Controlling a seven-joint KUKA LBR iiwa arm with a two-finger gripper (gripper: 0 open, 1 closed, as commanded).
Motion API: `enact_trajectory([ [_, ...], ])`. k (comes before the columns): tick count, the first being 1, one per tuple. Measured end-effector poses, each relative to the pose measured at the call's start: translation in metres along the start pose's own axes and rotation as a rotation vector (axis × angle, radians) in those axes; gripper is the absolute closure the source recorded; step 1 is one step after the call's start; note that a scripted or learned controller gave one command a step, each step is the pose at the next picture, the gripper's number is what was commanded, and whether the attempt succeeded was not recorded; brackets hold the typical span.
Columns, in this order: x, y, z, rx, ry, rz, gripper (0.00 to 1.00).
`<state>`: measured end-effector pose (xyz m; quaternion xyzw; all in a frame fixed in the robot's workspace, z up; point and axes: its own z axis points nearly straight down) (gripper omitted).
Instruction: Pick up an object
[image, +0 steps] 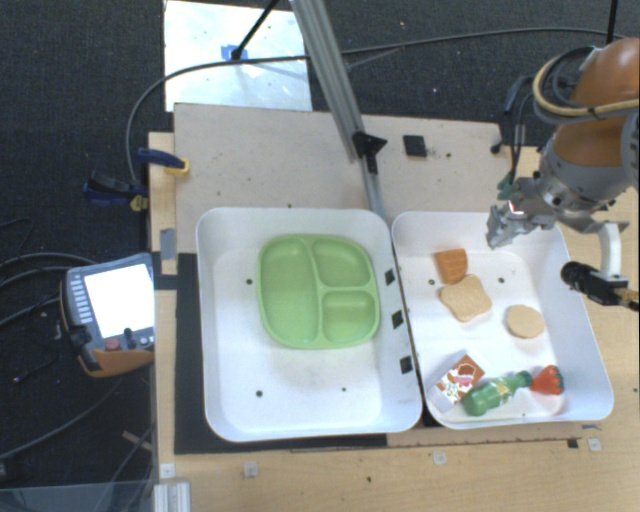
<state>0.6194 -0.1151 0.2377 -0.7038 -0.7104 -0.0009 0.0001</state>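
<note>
- Hovering over the far edge of the right bin (583, 340), claw (500, 232) pointing down, nothing seen between its tips; opening width impossible to tell at this slant.
- Lying nearest, just below and left of the claw: orange block (451, 264), touching or nearly touching the tan toast slice (466, 298) further below.
- Resting lower and to the right of the claw: round tan biscuit (524, 321), apart from its neighbours, probably the cleanest target.
- Crowding the near edge, well below the claw: small carton (459, 378), green bottle (495, 391), red piece (547, 379); likely harder to isolate.
- Sitting far to the left of the claw, in the left bin (225, 400): green divided plate (319, 291).
- Recommending: centring over one item, aligning tips across its narrow side, descending straight, closing only once level with it.
</note>
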Motion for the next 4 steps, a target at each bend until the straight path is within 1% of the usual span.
enact_trajectory([
  [1,0.059,0.002,0.010,-0.001,0.001,-0.001,1.00],
  [2,0.120,0.008,0.007,-0.002,0.002,-0.002,1.00],
  [4,0.221,-0.008,-0.004,0.000,0.002,-0.001,1.00],
])
